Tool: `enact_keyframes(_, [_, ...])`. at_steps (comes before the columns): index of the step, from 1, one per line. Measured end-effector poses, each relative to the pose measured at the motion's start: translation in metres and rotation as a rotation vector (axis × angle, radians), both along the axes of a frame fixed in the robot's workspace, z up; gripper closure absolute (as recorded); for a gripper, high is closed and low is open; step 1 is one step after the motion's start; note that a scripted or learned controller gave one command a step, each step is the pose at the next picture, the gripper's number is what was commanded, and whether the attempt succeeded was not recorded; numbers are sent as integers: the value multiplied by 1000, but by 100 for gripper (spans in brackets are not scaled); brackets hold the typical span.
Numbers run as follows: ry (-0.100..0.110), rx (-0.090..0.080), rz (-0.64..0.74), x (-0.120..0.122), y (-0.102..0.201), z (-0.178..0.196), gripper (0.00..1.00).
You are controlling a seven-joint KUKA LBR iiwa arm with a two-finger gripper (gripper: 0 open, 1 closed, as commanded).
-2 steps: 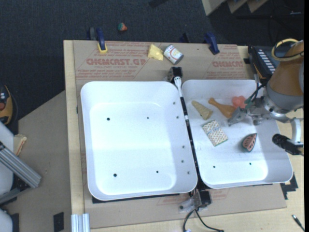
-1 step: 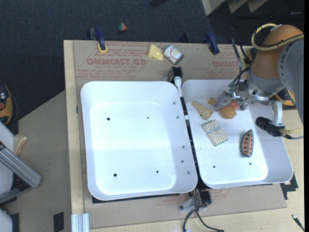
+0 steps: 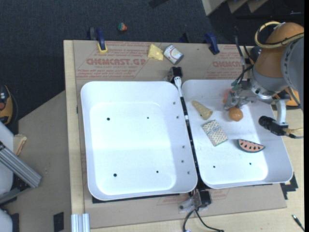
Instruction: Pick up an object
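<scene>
The right bin [image 3: 270, 170] holds several small objects. An orange ball [image 3: 235, 114] lies near its back, a tan cone-shaped piece [image 3: 203, 109] to its left, a checkered beige block [image 3: 214, 132] in the middle and a watermelon slice [image 3: 250, 145] toward the right. The grey arm with its orange band reaches in from the right. Its gripper [image 3: 233, 100] is low over the back of the right bin, right above and touching or nearly touching the orange ball. I cannot see whether the ball is held.
The left bin [image 3: 91, 129] sits beside the right one, with a black divider strip between them. On the board behind the bins lie a yellow wedge [image 3: 155, 52] and a small white box [image 3: 173, 54]. Blue clamps [image 3: 101, 38] grip the back edge.
</scene>
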State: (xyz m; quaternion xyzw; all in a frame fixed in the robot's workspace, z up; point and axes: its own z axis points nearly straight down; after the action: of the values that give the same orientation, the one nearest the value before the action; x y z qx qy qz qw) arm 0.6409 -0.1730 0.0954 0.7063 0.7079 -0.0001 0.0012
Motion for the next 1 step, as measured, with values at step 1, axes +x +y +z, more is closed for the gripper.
enact_keyframes(1, [-8, 2, 4, 29, 58, 72, 100])
